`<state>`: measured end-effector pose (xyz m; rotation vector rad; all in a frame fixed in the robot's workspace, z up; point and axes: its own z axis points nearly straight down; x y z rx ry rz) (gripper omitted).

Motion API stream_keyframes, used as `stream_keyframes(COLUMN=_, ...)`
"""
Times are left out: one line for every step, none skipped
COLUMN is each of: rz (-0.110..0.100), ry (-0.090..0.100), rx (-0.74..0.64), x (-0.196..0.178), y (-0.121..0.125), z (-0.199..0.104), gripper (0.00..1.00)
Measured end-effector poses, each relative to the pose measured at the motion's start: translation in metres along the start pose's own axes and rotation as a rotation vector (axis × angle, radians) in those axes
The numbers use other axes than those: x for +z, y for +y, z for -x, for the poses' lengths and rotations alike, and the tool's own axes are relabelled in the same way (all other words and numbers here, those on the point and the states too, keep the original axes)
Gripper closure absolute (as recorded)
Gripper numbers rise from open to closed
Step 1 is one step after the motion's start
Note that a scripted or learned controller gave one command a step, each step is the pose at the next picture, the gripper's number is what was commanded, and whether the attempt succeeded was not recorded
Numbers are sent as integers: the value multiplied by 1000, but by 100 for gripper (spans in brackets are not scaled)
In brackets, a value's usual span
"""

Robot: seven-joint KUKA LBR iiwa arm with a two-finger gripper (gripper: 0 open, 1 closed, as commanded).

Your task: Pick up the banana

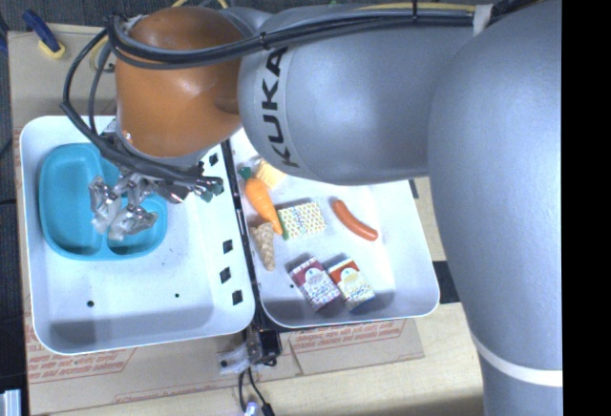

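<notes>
A yellow piece [270,174], likely the banana's end, pokes out from under the arm at the top left of the right bin [410,295], next to an orange carrot [261,200]. The rest of it is hidden by the arm. My gripper [119,211] hangs over the left bin [143,309], above a blue dish [67,204], well left of the yellow piece. Nothing shows in the gripper.
The right bin also holds a yellow patterned block [302,218], a red sausage [354,219], a tan ridged piece [264,246] and two small cartons [315,283] [352,280]. The arm's bulk covers the back of both bins. The divider [241,252] runs between them.
</notes>
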<state>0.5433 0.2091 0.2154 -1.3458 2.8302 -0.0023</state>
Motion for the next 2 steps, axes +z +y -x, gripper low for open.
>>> stream_keyframes(rz=-2, ry=-2, rx=1, x=-10, y=0, z=1, gripper=100)
stream_keyframes(rz=-4, ry=-5, rx=3, x=-21, y=0, z=2, gripper=100)
